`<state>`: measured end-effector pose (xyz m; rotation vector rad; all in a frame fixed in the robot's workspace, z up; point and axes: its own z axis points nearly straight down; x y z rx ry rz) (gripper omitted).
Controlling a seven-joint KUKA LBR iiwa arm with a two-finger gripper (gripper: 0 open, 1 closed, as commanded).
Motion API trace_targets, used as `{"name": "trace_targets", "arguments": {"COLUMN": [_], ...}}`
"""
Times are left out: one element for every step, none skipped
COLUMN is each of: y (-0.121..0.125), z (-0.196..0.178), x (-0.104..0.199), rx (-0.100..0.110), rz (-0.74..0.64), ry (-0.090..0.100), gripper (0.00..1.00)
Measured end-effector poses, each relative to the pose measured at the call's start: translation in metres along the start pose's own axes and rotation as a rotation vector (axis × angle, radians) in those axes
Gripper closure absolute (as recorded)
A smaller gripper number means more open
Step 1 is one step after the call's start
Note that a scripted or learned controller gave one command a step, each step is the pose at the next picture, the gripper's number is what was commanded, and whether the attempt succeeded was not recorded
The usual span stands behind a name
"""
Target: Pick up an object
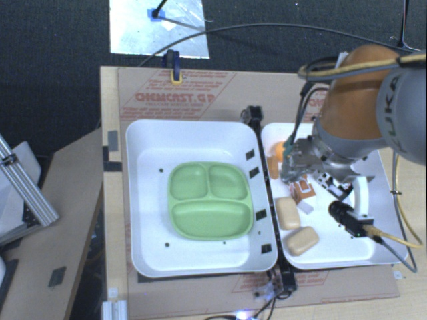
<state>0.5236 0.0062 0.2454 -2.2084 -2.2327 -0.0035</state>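
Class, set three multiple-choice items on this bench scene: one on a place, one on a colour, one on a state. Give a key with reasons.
1. Where does the divided plate lie?
A. left bin
B. right bin
C. on the bench outside the bins

2. What colour is the plate?
A. blue
B. green
C. red

3. How do the two tan blocks lie?
A. stacked
B. in separate bins
C. near each other in the right bin

Key: 1 A, it sits inside the left bin. 2 B, it is pale green. 3 C, both rest at the right bin's left side.
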Motion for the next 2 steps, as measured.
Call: {"name": "trace_targets", "arguments": {"y": [-0.005, -0.014], "z": [0.018, 0.02], "x": [0.053, 0.096], "rx": [0.002, 0.001], "rz": [0.001, 0.001], "ry": [0.0, 0.0], "gripper": [1.0, 1.0]}}
